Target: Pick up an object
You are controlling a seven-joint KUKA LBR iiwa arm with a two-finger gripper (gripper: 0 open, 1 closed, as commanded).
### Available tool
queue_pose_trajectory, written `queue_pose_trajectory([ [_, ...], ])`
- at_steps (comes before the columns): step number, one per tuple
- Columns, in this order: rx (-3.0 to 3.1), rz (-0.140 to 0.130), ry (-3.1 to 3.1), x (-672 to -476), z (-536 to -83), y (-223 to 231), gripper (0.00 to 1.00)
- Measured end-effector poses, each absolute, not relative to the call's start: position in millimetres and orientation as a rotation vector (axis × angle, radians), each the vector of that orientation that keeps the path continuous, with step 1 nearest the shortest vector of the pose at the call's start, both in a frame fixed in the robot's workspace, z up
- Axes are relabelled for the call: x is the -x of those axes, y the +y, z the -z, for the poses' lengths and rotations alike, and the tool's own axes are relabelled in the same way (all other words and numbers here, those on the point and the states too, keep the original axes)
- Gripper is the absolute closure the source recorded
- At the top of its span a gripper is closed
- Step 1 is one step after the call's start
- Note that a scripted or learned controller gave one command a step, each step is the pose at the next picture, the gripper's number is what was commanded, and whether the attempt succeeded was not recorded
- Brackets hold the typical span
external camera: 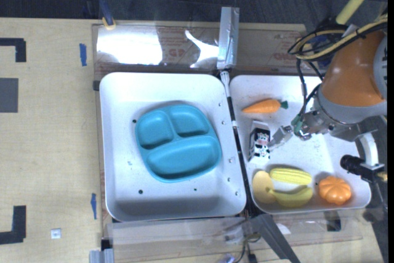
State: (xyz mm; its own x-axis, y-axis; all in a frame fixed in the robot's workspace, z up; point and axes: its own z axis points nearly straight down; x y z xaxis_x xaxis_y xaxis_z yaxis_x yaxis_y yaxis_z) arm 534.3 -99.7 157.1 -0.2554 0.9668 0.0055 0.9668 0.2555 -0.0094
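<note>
**Gripper poised over right bin, beside the small toy**

Two white bins are being viewed from above. The left bin [117, 132] is holding a blue divided plate [177, 141], lying flat near its middle.

The right bin [345, 151] is holding several things. A carrot [263, 106] is lying near the far edge, its green end pointing right. A small black-and-white toy [261, 140] is lying just below the carrot, near the bin's left wall. Along the near edge, a corn cob [290, 177] is resting on a banana [286, 193], with a yellowish fruit [261, 182] touching them at the left. A small orange pumpkin [335, 190] is sitting just right of the banana.

The arm [351, 80] is reaching in from the right, its orange band being seen above the wrist. The gripper [284, 133] is being held over the bin's middle, just right of the toy, its tip pointing towards it. Whether the gripper is wide or narrow cannot be told. Nothing is being seen held by it.
</note>
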Motion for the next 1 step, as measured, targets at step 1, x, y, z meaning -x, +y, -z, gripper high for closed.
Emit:
queue_pose_trajectory([
  [1,1.878,0.001,-2.520,-481.8,-86.3,-152.6,0.00],
])
